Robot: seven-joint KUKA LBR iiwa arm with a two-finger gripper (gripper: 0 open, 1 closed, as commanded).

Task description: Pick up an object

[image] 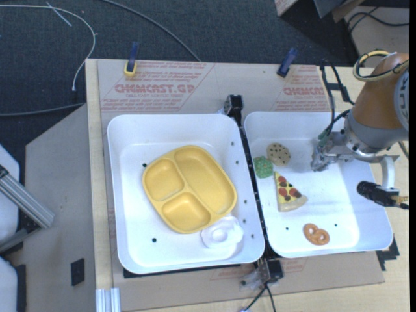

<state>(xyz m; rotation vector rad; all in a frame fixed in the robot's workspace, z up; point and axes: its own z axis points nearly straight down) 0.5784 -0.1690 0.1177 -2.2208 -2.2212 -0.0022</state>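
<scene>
hovering over the upper right part of the right bin (pixel 364 239), gripper (pixel 320 161) low near the bin floor, orange band above the wrist. fingers look nearly closed with nothing seen between them, though small and partly blurred, so hard to call firmly. no object held.

four candidates in the right bin: toy cookie (pixel 278 152) just left of the gripper; green toy piece (pixel 263 167) against the left wall; toy pizza slice (pixel 288 192) below those, point up toward the cookie; toy pretzel (pixel 316 233) nearer the front edge, well apart from the rest. left bin (pixel 123 142) holding a yellow divided tray (pixel 188 187) and a white toy fried egg (pixel 221 234) touching the tray's front corner.

nearest target likely the cookie. to do it well: open wide before descending, centre over the cookie instead of beside it, and come straight down so both fingers straddle its edges. flat and thin, so easy to skate over or pinch off-centre; fingertips need to reach almost to the bin floor. keep clear of the green piece and the pizza tip just beside it to avoid nudging them. close gently, lift slowly, and check something really sits between the fingers before moving off.
</scene>
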